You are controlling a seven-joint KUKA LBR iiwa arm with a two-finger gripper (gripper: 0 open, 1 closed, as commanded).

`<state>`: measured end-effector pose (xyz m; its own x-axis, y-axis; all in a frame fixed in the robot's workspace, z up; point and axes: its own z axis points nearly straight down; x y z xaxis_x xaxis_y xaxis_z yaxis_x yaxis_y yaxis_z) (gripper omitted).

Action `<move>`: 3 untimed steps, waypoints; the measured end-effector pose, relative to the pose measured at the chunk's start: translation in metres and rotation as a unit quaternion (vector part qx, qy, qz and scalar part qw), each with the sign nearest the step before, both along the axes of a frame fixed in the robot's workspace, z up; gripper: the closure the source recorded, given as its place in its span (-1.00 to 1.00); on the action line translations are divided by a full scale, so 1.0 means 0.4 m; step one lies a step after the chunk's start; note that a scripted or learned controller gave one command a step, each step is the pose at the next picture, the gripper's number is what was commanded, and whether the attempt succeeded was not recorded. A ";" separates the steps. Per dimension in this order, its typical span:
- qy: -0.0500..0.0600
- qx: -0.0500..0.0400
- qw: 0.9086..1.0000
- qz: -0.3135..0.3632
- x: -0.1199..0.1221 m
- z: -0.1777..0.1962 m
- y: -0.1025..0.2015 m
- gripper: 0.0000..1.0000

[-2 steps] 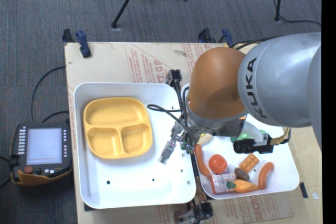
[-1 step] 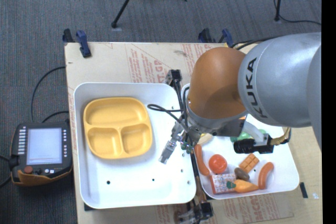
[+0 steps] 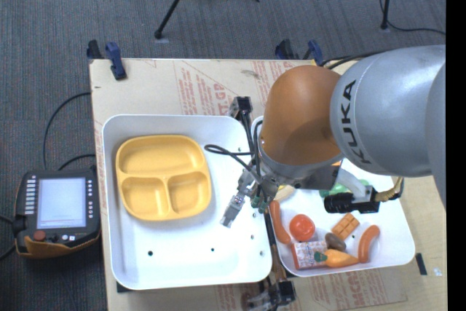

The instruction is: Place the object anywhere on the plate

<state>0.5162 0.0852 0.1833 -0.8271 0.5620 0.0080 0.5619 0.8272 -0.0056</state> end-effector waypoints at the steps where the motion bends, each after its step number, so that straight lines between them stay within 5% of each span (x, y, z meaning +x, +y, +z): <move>1: 0.000 0.000 1.000 0.000 0.000 0.000 0.000 -1.00; 3: 0.000 0.000 1.000 0.000 0.000 0.000 0.000 -1.00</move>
